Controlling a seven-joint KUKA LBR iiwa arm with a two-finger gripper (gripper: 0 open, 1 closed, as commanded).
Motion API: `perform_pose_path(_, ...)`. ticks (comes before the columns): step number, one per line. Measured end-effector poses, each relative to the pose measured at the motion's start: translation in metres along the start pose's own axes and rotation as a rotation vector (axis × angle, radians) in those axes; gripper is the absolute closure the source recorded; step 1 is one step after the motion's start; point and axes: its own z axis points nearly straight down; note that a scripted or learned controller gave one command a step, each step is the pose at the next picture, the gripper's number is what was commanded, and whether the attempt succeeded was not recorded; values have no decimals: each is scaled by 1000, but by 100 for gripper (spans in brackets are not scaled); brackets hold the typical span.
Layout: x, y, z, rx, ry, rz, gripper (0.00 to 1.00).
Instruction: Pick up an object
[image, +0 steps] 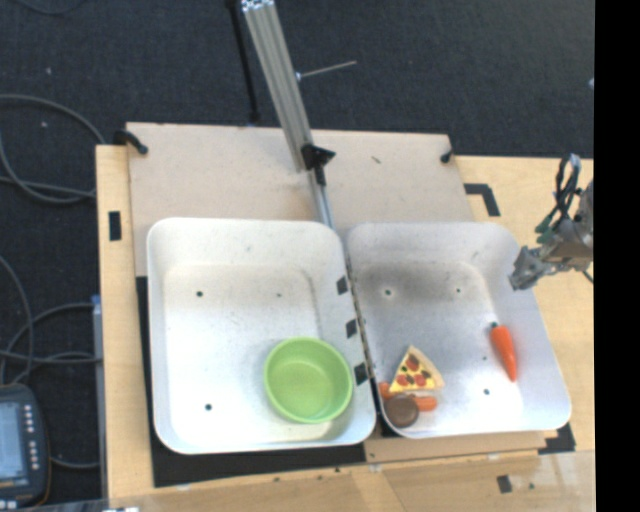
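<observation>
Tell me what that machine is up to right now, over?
Pincer at right bin's far right rim, holding nothing seen. Toy carrot lies nearest, untouched. Pizza slice and green bowl farther off. Nothing in the way.

Aluminium rail (283, 85) slants over bench (400, 160); black cables (30, 140) on dark floor; handheld screen (18, 440) lower-left.

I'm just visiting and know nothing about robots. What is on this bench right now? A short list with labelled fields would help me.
left bin: holds a green bowl near its front right corner
right bin: holds a carrot, a pizza slice and a small brown round piece
carrot position: near the right wall, apart from the other items
pizza slice position: front left, just above the brown piece
tool: at the right bin's right edge, above the carrot, holding nothing visible
</observation>
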Motion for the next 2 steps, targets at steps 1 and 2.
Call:
perform_pose_path(1,-1,1,-19,3,1,-1,100)
perform_pose_path(2,47,-1,-21,5,2,-2,100)
